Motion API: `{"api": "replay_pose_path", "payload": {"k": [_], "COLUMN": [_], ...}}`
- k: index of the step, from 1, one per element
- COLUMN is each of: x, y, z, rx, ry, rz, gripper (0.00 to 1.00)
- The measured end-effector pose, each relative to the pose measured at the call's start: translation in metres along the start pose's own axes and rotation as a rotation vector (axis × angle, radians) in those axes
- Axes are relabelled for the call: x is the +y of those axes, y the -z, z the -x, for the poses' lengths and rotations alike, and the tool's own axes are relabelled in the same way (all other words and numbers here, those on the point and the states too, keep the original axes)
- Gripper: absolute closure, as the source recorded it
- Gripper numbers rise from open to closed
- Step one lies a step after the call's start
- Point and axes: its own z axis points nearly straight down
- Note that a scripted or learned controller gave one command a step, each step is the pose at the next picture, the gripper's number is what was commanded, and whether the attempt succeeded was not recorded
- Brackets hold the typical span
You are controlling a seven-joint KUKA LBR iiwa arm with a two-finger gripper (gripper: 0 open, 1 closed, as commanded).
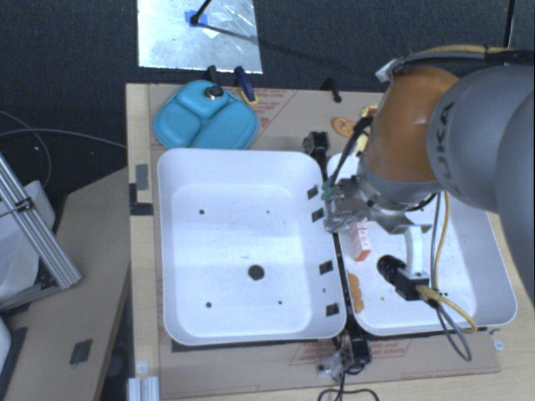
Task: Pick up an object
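Camera view: 2 white bins sit side by side on the counter (pixel 276 98). The left bin (pixel 242 249) shows a dark spot on its floor. The arm (pixel 451 124) reaches over the right bin (pixel 476 282). The jaws (pixel 347 215) hang near the divider; whether they are clenched or released cannot be told. A small orange-and-white box (pixel 361 242) lies just below them in the right bin. A blue tray (pixel 205 117) rests behind the left bin.

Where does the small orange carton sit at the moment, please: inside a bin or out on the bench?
Inside the right bin. The carton lies on the white floor near the bin's left wall, just below the gripper.
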Motion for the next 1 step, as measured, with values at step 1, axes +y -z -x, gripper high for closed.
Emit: {"api": "replay_pose_path", "payload": {"k": [1], "x": [-0.0429], "y": [0.1434], "z": [-0.0067], "rx": [0.002], "ry": [-0.004], "rz": [0.013], "gripper": [1.00]}}
